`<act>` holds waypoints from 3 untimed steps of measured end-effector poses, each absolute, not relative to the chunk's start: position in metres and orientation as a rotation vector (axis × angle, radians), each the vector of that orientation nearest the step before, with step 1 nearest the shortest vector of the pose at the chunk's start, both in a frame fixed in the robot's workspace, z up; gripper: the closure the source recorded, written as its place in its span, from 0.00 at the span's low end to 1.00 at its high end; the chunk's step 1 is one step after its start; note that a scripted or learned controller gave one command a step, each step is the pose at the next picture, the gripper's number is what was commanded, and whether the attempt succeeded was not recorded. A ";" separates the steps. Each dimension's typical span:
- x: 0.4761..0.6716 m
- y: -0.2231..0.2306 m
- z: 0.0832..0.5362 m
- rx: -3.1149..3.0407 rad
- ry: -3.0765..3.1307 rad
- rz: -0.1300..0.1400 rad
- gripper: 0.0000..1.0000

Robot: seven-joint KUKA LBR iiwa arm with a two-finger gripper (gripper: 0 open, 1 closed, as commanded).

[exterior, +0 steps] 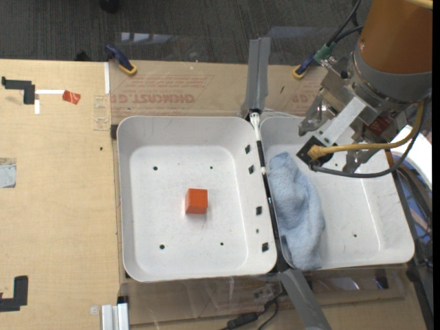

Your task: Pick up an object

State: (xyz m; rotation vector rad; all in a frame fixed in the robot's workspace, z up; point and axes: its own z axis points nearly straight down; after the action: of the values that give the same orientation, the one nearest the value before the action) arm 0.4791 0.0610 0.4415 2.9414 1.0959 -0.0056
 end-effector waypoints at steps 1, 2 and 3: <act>0.479 0.083 0.411 3.013 0.881 -0.007 0.00; 0.479 0.118 0.426 3.043 0.768 -0.002 0.00; 0.479 0.130 0.442 3.109 0.427 -0.001 0.00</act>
State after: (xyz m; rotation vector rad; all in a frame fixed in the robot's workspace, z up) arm 0.4789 0.1298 0.4416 3.1085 0.4270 -0.0008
